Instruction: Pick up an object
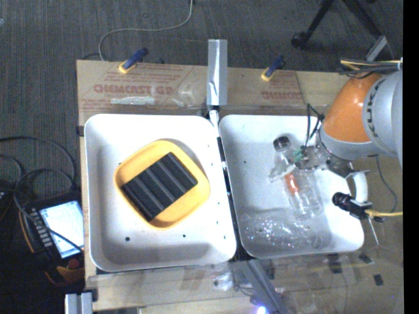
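Clear plastic bottle (298, 187) in the right bin (249, 175), arm bent low above, end effector (313, 154) grip state unclear.

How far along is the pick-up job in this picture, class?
Done: the arm has reached over the right bin. In hand: its gripper sits at a clear plastic bottle, though a grasp cannot be confirmed. Left: the bottle lies on the bin floor, unlifted; the yellow and black object rests in the left bin.

Yellow tray with black ribbed insert (163, 183) in left bin (105, 136); clear plastic bottle (298, 182) in right bin (252, 142), arm (363, 120) overhead.
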Controlling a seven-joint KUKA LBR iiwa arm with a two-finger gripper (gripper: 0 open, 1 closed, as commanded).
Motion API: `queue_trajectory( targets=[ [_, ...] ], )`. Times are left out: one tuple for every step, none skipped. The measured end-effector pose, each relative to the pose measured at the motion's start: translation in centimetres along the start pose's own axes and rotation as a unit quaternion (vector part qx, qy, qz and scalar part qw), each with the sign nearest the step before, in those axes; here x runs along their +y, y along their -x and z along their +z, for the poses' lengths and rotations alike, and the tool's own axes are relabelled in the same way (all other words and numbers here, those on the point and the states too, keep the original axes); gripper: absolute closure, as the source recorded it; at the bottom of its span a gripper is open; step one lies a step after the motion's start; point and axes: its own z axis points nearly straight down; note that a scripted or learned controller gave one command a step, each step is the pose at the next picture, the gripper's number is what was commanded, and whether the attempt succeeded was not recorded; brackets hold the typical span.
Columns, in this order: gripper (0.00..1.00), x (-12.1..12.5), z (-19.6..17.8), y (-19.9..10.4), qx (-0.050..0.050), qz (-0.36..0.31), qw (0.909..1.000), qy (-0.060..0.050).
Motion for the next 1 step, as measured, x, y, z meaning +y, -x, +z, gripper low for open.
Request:
queue_trajectory(
  targets=[
    [0.00,2.44,-2.76,-1.54,0.002,0.102,0.9947,-0.007]
  ],
)
